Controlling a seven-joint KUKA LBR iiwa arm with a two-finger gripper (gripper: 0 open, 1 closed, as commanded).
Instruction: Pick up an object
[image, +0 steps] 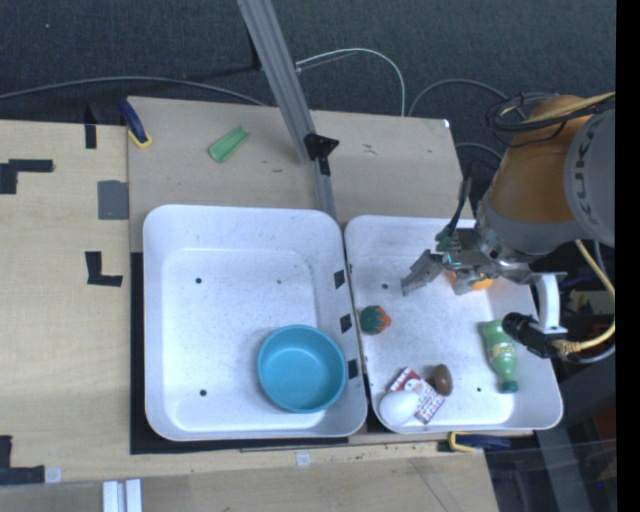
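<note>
My gripper (422, 266) hangs over the upper middle of the right bin (400, 235), open, with nothing between its fingers (411, 281). A small green and orange ball (375, 319) lies just below and left of it, apart from the fingers. Lower in the same bin lie a green bottle (499, 353) at the right, a brown lump (441, 379), a red and white packet (426, 399) and a white egg-shaped thing (398, 407) at the front edge. A blue bowl (300, 367) sits in the left bin (200, 240) at its front right.
A slanted metal pole (288, 85) comes down to the bins' shared back edge. On the bench behind lie a green block (227, 144) and a blue and yellow clamp (134, 123). Cables (380, 60) run behind the right bin.
</note>
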